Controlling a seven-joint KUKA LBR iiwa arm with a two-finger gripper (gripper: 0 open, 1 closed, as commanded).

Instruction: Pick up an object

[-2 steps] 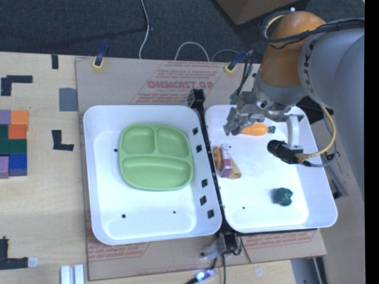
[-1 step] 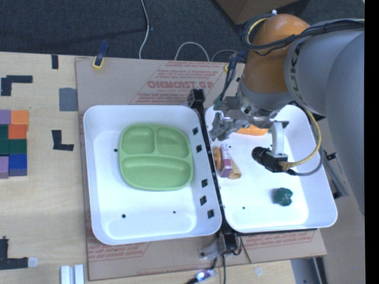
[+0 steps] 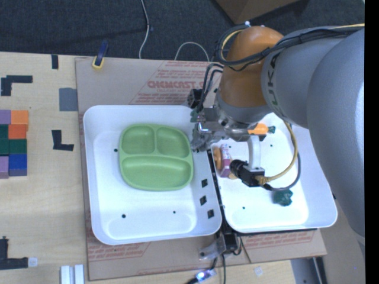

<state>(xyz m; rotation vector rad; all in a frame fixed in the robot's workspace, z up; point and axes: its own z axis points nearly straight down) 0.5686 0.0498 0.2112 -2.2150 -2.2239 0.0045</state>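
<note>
One gripper point(image 3: 204, 136) low over bin divider, beside green tray point(image 3: 156, 157)

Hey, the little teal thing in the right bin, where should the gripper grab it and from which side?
Likely straight from above, across the narrow middle of the teal object. It lies low and apart on the right bin floor, near the front, with open floor around it. Its exact shape is too small to tell, so a centred top-down pinch seems safest.
</note>
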